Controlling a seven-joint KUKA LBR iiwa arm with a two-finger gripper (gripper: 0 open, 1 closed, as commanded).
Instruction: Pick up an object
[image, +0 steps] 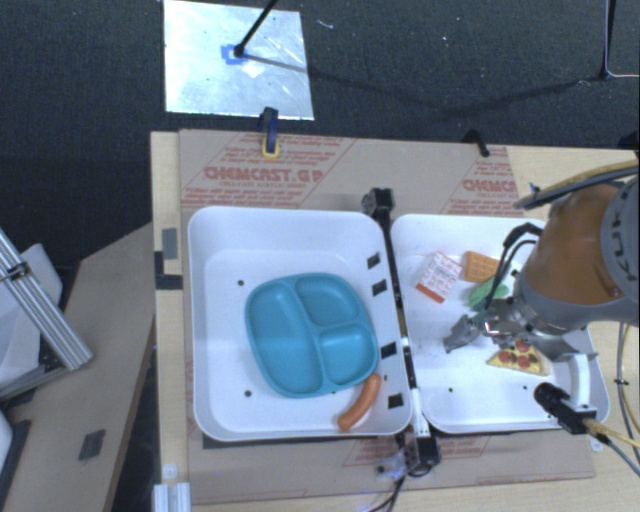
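My gripper (463, 333) hangs low over the middle of the right bin (470, 402), pointing left, with bare white floor under its tip. A toy pizza slice (518, 357) lies just to its right, partly under the wrist. A green piece (487, 292) sits just behind the gripper. Further back are an orange cracker (480, 266) and a white and red packet (437, 275). Nothing shows in the gripper's grasp.
The left bin (215, 330) holds a blue divided plate (310, 332), with an orange sausage (360, 401) by its front right corner. A black divider (392, 300) runs between the bins. The grey and orange arm covers the right bin's right side.
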